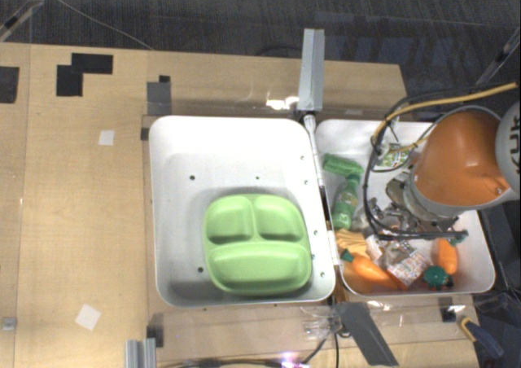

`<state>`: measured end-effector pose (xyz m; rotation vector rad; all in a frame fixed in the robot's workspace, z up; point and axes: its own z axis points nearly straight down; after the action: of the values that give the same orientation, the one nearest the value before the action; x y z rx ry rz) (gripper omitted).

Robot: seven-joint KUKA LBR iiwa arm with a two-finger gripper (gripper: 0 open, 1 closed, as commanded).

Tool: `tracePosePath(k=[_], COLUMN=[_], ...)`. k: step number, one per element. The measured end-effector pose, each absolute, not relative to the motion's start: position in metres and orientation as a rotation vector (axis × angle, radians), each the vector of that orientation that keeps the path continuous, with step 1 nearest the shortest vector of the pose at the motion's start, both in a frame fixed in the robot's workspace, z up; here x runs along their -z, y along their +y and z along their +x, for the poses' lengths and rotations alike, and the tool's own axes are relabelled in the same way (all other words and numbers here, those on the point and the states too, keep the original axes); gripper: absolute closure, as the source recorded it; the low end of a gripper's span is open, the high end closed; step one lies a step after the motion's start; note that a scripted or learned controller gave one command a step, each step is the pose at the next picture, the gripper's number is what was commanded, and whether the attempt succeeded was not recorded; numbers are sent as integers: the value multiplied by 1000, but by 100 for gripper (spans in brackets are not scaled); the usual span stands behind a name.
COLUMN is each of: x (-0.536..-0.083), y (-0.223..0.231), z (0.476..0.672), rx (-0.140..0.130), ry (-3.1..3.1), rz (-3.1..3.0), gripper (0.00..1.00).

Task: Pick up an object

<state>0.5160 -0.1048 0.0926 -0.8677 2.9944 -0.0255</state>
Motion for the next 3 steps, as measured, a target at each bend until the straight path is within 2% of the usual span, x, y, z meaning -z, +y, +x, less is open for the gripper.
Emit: tracePosePath(k=[1,2,3], x=[-91,-91,-112], y=[-94,-107,-116], z=[574,539,586], rx=[16,9,3], ry=[2982,3028,3095], rz=[-939,-759,-464], gripper=[0,0,0])
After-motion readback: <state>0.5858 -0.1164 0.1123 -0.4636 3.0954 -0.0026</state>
